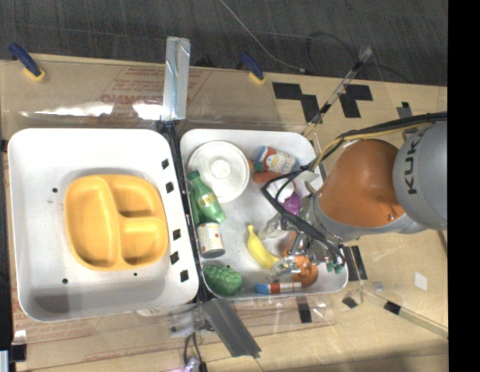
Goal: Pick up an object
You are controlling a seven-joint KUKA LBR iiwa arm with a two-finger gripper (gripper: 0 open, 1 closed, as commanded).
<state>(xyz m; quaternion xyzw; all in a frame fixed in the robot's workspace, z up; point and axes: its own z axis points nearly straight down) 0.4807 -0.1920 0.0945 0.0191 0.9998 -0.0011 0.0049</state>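
1. We see the arm (364,188) reaching in from the right, its orange band and grey housing covering the right part of the right bin (240,147).
2. We locate the gripper (295,256) low in that bin, near its front right corner, amid black cables and metal parts. We cannot tell how it is set, nor whether anything sits in it.
3. Directly beneath the gripper we make out an orange object (304,268); its shape is mostly hidden, and contact cannot be confirmed.
4. We note a yellow banana (260,248) just left of the gripper, and a marker-like item (280,287) along the front wall.
5. A purple object (291,204) is partly covered by cables; we cannot identify it.
6. Clearly visible in the same bin: a white bowl (219,170), a green bottle (203,198), a small can (211,239), a green bumpy item (222,279) and a colourful packet (274,161), whose lower edge is crossed by a cable.
7. The left bin (38,161) holds a yellow divided tray (115,221), fully in view.
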